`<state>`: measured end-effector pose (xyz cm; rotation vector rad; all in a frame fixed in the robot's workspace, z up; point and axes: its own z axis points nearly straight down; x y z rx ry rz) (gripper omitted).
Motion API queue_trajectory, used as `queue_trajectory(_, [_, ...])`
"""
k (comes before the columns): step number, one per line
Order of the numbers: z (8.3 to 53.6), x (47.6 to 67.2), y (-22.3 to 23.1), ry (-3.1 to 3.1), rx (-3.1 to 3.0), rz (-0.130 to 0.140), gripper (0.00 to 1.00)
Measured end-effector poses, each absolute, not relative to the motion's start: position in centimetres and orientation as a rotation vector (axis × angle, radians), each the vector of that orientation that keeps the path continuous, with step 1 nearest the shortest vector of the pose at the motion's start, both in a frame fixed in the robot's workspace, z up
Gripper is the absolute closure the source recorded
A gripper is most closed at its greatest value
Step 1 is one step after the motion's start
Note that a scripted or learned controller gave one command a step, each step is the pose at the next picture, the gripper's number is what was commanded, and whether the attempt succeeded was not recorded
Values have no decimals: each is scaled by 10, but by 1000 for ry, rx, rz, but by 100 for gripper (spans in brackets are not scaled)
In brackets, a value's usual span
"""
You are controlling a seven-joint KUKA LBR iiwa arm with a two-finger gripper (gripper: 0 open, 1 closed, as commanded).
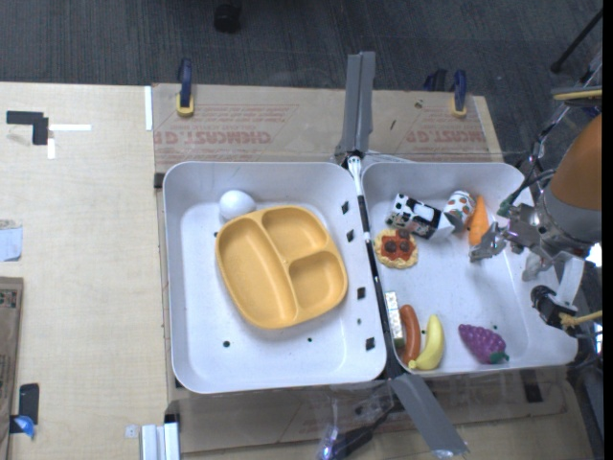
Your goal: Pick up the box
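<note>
Pale wood bench [77, 257] under a dark carpeted floor [287, 17] carries brown cardboard [259, 123] and two white bins. Left of the divider [359, 113], a yellow tray [281, 266]. Right of it, the black-and-white box [415, 216] sits near the back wall; the gripper [493, 241] hovers apart, grip unclear.

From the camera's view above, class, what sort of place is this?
Probably a robot test bench: two shallow white bins clamped on cardboard, plastic toy food like a yellow banana, and a grey arm with an orange band.

End effector [490, 245] low, at right
</note>
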<state>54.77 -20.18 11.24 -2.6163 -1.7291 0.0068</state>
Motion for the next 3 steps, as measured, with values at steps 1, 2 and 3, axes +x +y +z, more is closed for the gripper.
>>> queue_trajectory(1, [89,491,-167,-1763,-2594,6,0])
queue_trajectory(2, [89,491,-168,-1763,-2595,6,0])
queue_trajectory(3, [89,481,-178,-1697,-2638,5,0])
